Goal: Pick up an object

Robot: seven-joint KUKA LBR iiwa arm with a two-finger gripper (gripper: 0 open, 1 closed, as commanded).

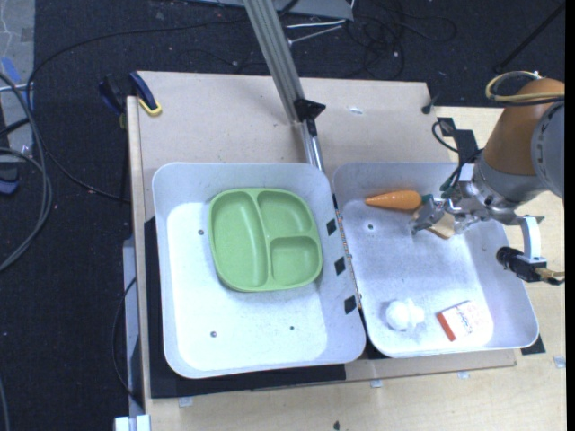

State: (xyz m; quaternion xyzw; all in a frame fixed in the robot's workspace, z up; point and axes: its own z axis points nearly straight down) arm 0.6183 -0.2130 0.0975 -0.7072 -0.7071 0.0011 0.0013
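An orange carrot (393, 200) lies at the back of the right bin (422, 268), pointing left. My gripper (433, 216) hangs low just right of the carrot's thick end. A small tan piece (441, 231) shows right under the gripper, touching or nearly touching it. A white lumpy object (403, 314) and a red and white box (463, 321) rest near the bin's front edge, well away from the gripper.
The left bin (180, 268) holds a green divided plate (266, 238). A slanted metal pole (280, 52) comes down to the gap between the bins at the back. The grey arm with its orange band (519, 142) reaches in over the right bin's far right corner.
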